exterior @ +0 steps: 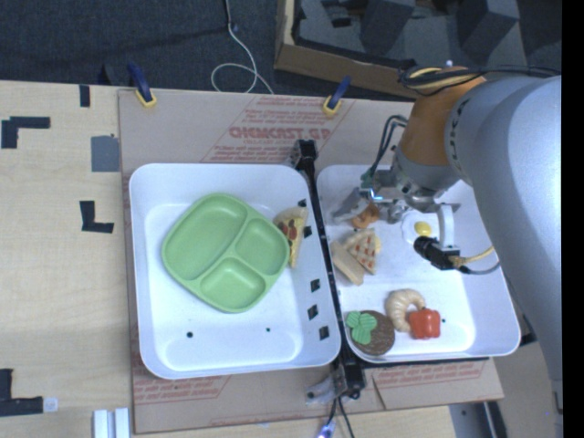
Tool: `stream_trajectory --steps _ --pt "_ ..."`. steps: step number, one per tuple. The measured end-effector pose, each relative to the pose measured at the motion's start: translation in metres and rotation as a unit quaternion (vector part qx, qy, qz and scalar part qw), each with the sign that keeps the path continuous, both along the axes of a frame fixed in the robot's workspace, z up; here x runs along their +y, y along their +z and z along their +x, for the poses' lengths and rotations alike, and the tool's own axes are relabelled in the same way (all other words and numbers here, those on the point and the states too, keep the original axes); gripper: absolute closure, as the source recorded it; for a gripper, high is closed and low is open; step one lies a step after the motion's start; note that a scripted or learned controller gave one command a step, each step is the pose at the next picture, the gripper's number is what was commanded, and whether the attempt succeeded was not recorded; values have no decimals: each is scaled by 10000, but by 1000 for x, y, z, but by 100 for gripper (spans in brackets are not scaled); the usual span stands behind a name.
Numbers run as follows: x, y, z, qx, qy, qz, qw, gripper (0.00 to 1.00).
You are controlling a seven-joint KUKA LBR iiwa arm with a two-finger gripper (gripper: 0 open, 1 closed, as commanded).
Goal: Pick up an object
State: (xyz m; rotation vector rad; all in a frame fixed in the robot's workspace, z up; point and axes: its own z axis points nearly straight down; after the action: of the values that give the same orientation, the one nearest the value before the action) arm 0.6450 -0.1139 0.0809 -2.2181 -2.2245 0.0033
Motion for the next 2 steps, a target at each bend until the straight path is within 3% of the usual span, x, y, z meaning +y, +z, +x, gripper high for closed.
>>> stream_trajectory --steps 1,2 --pt "50 193 -62 -86 12 9 10000 0" --pt "16 103 -43 32 -21 -1 10000 0"
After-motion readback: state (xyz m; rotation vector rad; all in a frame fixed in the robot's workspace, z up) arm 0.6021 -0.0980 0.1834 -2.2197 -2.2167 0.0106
